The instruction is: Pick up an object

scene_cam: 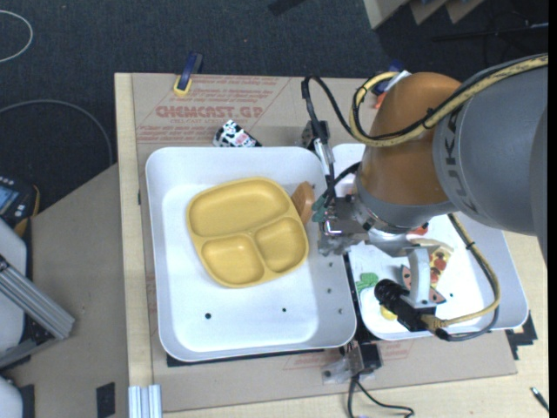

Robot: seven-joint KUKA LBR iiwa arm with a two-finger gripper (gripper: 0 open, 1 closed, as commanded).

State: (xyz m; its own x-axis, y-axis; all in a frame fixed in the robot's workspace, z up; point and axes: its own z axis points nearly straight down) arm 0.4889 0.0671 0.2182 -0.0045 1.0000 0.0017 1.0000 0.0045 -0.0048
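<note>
Left white shallow bin (pixel 174 312): yellow three-compartment plastic tray (pixel 248 231), flat, centred; small tan object (pixel 303 200) touching its right edge. Pincer (pixel 329 226) over divide, likely targeting it; state cannot tell. Right white bin (pixel 496 273): small green piece (pixel 366 280), a likely pick too, under arm

We see a yellow tray (pixel 247 231) w/ three compartments lying flat, tilted diagonally, in the left bin (pixel 174 259); a tan-orange item (pixel 302 200) sits just beside its right edge; in the right bin (pixel 496 273), partly under the arm, lie a green piece (pixel 366 280) and a white-red patterned item (pixel 435 268); details too small to tell.
</note>
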